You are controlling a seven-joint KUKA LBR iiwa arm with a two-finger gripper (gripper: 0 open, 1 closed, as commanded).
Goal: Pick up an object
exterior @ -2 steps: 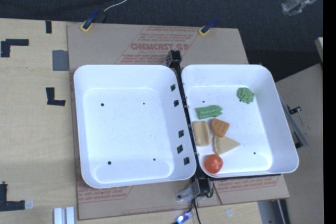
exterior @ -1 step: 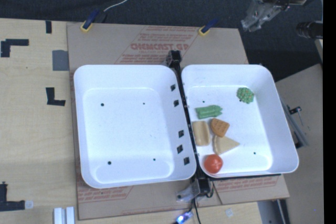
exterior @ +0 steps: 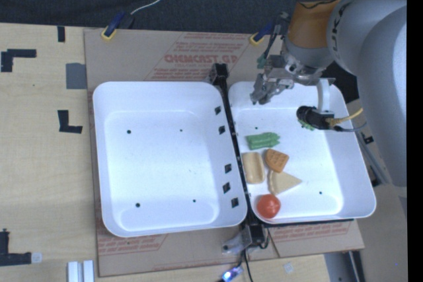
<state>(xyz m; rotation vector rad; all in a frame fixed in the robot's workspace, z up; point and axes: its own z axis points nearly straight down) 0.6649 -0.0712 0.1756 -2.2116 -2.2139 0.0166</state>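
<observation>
Green toy vegetable (exterior: 263, 140) is seen lying in the right bin (exterior: 344, 205), below the pincer (exterior: 262, 94); pincer state cannot be told. Likely light, rigid, slippery plastic; a grip across its narrow middle is advised.

grey arm (exterior: 377, 30), orange band (exterior: 320, 0), dark metal claw (exterior: 260, 97).

Green pod (exterior: 263, 140), two tan breads (exterior: 252, 167), wedge (exterior: 284, 181), red tomato (exterior: 268, 206), clustered in right bin (exterior: 344, 208)
</observation>
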